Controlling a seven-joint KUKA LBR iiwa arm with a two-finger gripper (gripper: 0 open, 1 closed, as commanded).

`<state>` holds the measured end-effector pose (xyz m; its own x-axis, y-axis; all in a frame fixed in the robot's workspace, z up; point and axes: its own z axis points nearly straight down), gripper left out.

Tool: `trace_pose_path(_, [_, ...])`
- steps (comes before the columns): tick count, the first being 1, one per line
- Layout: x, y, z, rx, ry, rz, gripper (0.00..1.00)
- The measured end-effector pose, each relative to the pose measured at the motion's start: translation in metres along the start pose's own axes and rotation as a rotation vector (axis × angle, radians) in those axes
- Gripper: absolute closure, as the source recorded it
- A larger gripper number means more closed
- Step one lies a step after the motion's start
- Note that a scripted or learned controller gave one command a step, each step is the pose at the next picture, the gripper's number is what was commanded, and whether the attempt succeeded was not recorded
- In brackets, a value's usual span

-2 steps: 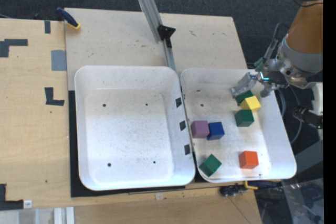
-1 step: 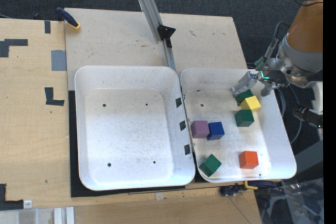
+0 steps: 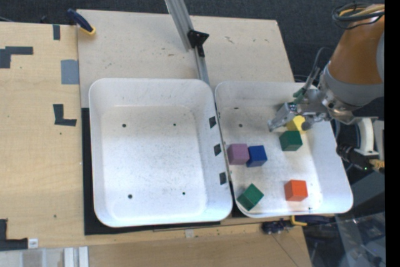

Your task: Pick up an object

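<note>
Reaching in from the right edge of the bench, the gripper (image 3: 289, 117) hangs low over the right bin (image 3: 262, 92), near its far right side, right by a yellow block (image 3: 298, 123) with a green block (image 3: 290, 140) just in front. How wide the fingers stand I cannot tell. Purple (image 3: 237, 153) and blue (image 3: 256, 155) blocks touch mid-bin; another green (image 3: 250, 196) and an orange (image 3: 296, 189) lie by the near rim, likely spread for separate grasps.

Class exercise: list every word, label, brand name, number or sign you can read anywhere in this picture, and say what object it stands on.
None: no readable text in this view.
The coloured blocks in the right bin have plain faces.
The dark and grey patches on the wooden bench are bare tape, not writing.
The gripper and arm show no legible marking.
</note>
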<state>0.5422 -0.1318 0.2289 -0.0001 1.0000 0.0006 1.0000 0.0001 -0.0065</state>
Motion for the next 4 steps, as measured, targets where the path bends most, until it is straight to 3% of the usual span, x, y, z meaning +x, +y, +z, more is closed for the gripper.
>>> trace_pose_path(2, [0.003,0.005,0.107,-0.011,0.001,0.002,0.0])
trace_pose_path(3, [0.003,0.006,0.094,-0.014,-0.001,-0.001,1.0])
trace_pose_path(4, [-0.005,0.012,0.044,-0.01,-0.002,0.0,1.0])
